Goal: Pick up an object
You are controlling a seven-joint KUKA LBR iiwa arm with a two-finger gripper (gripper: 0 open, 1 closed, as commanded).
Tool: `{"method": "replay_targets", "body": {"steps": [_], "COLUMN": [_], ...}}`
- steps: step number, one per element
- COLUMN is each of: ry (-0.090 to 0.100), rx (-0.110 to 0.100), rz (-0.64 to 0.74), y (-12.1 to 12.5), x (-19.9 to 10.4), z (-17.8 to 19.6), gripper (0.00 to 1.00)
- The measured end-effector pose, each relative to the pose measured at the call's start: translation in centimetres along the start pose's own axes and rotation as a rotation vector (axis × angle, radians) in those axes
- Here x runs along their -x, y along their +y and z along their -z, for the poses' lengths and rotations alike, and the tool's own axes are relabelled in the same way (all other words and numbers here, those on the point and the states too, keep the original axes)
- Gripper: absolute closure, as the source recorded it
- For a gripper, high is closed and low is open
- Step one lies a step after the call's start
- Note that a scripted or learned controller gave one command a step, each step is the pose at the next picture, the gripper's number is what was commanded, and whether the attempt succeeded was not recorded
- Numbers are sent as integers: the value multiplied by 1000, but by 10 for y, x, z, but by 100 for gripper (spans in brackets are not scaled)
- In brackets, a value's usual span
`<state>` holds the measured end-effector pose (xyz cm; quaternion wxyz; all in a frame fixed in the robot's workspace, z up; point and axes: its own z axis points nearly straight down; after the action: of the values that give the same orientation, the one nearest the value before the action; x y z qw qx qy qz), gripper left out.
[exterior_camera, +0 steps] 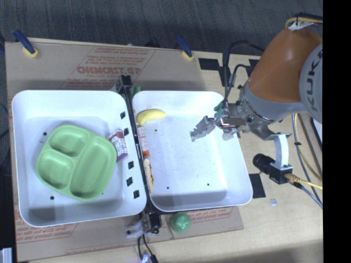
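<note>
A yellow banana-shaped object (151,115) lies at the back left of the right bin (236,174). My gripper (201,129) hangs over the middle of that bin, to the right of the yellow object and apart from it. I see nothing in the gripper. A green divided plate (77,161) fills much of the left bin (22,147). A small red and white packet (117,142) rests at the plate's right edge.
A green ball (179,222) sits on the cardboard in front of the right bin, outside it. A thin orange and white packet (144,145) lies along the divider between the bins. Blue clamps (26,43) hold the cardboard at the back.
</note>
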<state>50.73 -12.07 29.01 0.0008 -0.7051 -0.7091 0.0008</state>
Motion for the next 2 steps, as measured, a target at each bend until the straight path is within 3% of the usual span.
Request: {"method": "replay_targets", "body": {"steps": [1, 2], "ry": [0, -1], "rx": [-2, 0], "rz": [0, 1], "y": [-31, 44], "x": [26, 75], "z": [-93, -198], "gripper": [0, 0]}}
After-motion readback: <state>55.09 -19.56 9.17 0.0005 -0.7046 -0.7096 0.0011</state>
